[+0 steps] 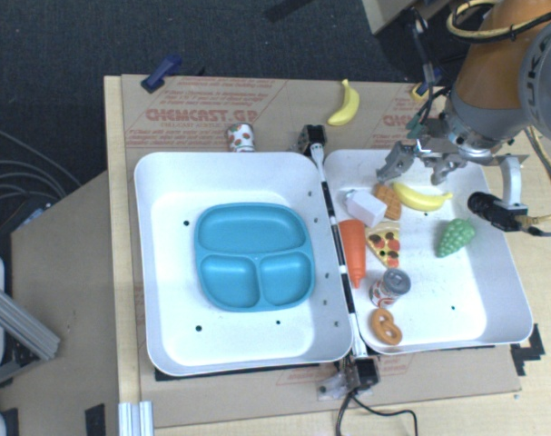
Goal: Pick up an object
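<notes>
Overhead, arm (493,71) bent down, fingers (418,163) spread above banana (420,197).

Two bananas (421,196), two bins (157,243), one blue tray (253,254), one carrot (352,251).

Grey arm (529,71), orange band, yellow cable looped above; metallic tool (427,160).

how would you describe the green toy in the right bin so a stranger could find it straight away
Start at the right white bin, the one crowded with toy food rather than the one holding the blue tray. Look toward its right side, below and to the right of the yellow banana lying there. The bunch of green grapes sits apart from the rest, bumpy, and the bin's sole green item.
</notes>
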You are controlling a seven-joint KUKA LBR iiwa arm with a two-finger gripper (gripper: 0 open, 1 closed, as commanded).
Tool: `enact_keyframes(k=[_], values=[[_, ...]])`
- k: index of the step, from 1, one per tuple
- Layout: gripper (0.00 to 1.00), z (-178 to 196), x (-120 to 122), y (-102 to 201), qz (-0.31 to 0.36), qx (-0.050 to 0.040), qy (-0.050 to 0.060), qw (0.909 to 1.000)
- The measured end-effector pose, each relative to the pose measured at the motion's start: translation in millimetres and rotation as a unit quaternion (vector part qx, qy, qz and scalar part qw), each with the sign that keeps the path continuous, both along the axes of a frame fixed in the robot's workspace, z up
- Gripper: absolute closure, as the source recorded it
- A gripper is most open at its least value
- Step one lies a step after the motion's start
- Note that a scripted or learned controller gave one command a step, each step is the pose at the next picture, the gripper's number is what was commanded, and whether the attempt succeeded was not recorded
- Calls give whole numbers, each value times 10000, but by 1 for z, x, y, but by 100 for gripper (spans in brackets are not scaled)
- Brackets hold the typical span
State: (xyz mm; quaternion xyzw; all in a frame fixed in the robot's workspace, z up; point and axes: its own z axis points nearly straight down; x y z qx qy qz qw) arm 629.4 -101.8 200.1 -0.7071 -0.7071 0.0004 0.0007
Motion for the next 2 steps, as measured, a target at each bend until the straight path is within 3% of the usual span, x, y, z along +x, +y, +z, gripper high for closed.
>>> enact_keyframes(k=[1, 2], values=[[0, -107, 43, -16, 15, -25, -104, 9999], [100, -105, 38, -16, 8, -7, -19, 10000]])
